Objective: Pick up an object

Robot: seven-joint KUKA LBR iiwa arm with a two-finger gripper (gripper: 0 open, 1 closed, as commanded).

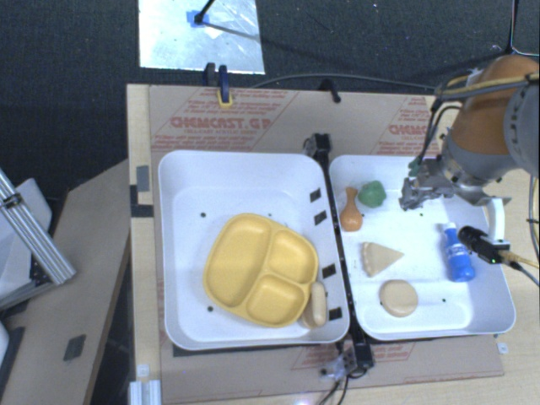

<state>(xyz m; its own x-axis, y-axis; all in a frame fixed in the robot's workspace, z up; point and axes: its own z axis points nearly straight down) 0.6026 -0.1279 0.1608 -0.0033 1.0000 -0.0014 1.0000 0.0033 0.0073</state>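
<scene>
The gripper (415, 194) hovered over the right bin (422, 327), jaw state unclear, nothing seen held; looked like the approach step, nearest candidate the green object (372, 194) just beside it, so next: descend and close.

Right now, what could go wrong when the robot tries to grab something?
1. The pincer hangs over the right bin close to the green object and the orange pear-shaped toy. Those two sit close together, so reaching for one may bump the other.
2. The blue bottle lies beside a black part of the arm, which might knock it.
3. The round tan object looks smooth and could slip free.
</scene>
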